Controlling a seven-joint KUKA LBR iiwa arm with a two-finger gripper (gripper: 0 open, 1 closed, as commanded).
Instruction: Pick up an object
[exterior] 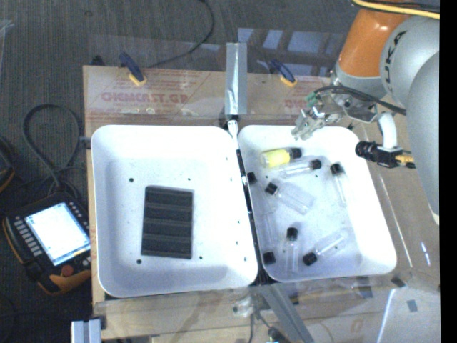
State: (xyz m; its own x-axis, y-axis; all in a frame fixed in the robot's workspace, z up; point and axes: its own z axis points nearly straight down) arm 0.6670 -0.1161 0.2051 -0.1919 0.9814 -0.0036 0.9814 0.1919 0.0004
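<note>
Nearest us, small clear vials (325, 247) with black caps lie along the right bin's (382, 252) front edge, more scattered mid-bin, a yellow one (275, 156) near the back edge. The gripper (308, 123) hovers over that back edge, fingers spread, holding nothing. The pick is yet to be made.
</note>
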